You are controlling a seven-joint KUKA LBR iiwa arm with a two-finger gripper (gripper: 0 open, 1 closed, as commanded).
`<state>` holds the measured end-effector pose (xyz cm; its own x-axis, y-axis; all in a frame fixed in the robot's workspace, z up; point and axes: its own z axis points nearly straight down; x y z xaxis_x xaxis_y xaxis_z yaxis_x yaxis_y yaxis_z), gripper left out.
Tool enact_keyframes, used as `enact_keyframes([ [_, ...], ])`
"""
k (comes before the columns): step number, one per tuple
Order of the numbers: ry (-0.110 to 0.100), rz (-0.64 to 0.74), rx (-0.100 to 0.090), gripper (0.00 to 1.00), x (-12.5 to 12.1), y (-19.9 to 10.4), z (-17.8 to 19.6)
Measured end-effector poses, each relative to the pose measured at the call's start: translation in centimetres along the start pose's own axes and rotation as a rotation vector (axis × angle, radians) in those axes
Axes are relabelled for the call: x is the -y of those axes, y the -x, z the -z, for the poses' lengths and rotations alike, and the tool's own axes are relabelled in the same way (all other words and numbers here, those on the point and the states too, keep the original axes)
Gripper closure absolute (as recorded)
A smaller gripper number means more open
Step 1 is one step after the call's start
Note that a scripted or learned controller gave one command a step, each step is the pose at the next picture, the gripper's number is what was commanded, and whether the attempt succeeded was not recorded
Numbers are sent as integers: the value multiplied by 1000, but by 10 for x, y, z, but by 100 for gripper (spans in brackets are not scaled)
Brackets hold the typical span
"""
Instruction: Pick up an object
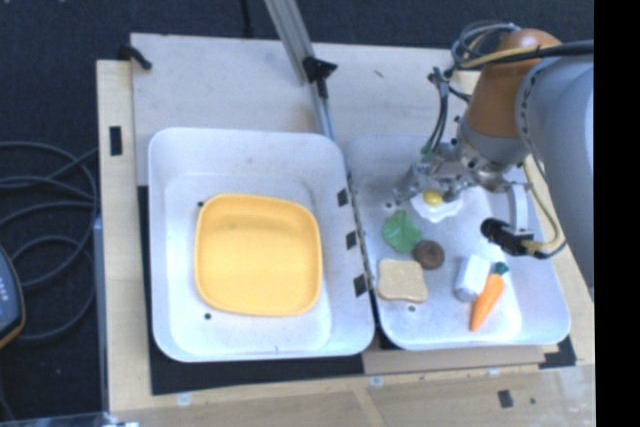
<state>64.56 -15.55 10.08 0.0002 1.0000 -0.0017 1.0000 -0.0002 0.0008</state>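
Spanning most of the view, the pale bench (230,80) carries 2 shallow white bins side by side. The left bin (175,165) holds 1 large item, a yellow square plate (258,253) with rounded corners, lying flat near the bin's middle. The right bin (540,310) holds the smaller things. The grey arm (560,135), with its orange band (500,95), reaches in from the right and bends down over the far part of the right bin. A slanted metal pole (282,0) runs from the far edge of the view down to the gap between the bins.

The gripper (440,185) sits low in the right bin, right over a white piece with a yellow centre, which looks like a toy fried egg (436,205). Whether its fingers are apart or together cannot be told from this angle, and nothing can be seen held between them.

In the right bin, nearer than the egg, a slice of toast (402,282) lies by the left wall. A green leaf-shaped piece (402,233) lies just beyond the toast. An orange carrot (487,299) with a green top lies toward the near right, touching a small white object (468,277) on its left. A small brown round piece (429,255) rests just right of the green piece.
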Motion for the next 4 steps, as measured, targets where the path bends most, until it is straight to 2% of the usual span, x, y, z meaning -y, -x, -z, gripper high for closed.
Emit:
enact_keyframes([
  [1, 5, 0, 0, 100, -1, 0, 13],
  [2, 4, 0, -1, 100, -6, 0, 57],
  [3, 5, 0, -1, 100, -7, -4, 119],
  [4, 0, 1, -2, 100, -7, -4, 124],
])
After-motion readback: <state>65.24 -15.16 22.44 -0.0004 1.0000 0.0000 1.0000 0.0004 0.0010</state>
